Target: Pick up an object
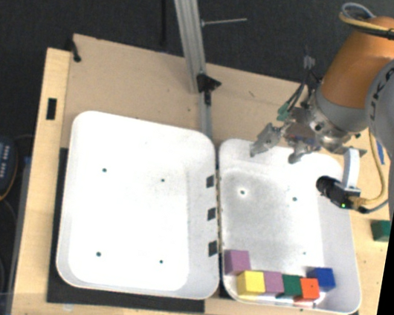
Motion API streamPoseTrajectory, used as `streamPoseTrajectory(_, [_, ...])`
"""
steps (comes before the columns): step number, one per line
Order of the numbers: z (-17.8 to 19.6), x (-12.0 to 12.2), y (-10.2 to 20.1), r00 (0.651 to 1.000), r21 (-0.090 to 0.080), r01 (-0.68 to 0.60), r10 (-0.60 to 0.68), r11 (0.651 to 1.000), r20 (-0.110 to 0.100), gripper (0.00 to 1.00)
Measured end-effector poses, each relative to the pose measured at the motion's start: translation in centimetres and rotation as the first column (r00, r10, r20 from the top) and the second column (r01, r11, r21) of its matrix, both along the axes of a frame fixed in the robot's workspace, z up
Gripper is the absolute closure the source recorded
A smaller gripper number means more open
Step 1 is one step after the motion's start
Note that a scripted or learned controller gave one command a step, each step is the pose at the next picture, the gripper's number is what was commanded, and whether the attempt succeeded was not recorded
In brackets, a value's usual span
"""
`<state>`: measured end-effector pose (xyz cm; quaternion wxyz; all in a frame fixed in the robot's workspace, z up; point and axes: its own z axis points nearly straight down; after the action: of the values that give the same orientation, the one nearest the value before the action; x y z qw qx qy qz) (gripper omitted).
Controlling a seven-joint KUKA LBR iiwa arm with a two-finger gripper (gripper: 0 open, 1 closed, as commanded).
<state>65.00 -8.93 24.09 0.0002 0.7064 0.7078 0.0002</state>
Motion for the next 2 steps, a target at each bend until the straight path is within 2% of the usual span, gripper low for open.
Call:
streamPoseTrajectory(1, [1.1,0.1,-0.1,1.0,0.0,-0.001,0.001,1.0,0.003,1.0])
streamPoseTrajectory(2, [-1.0,-4.5,8.2,1.0,0.003,-0.006,0.006,1.0,-0.005,1.0])
